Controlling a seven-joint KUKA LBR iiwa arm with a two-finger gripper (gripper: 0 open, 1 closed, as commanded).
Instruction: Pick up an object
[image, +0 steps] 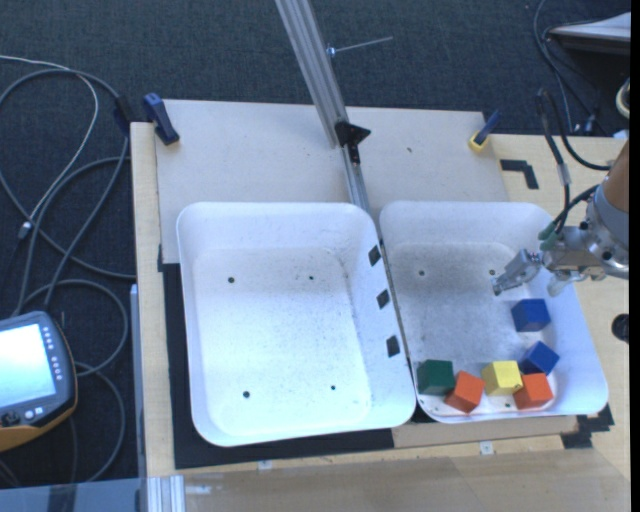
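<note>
The bench carries two shallow white bins side by side, and all the blocks lie in the right bin. The gripper comes in from the right edge of this bin and hangs over its right half, near the far-right part of the floor. Its fingers look slightly spread, and nothing is seen between them. Just below the gripper, apart from it, a blue block lies close to the right wall of the bin. A second blue block lies nearer to the front right corner. Along the front edge of the right bin there is a row of blocks: a green block at the left, then an orange block touching it, then a yellow block, and a second orange block in the front right corner, just under the second blue block. The left bin shows only small dark marks on its floor. A metal pole rises from the back of the bench between the two bins.
</note>
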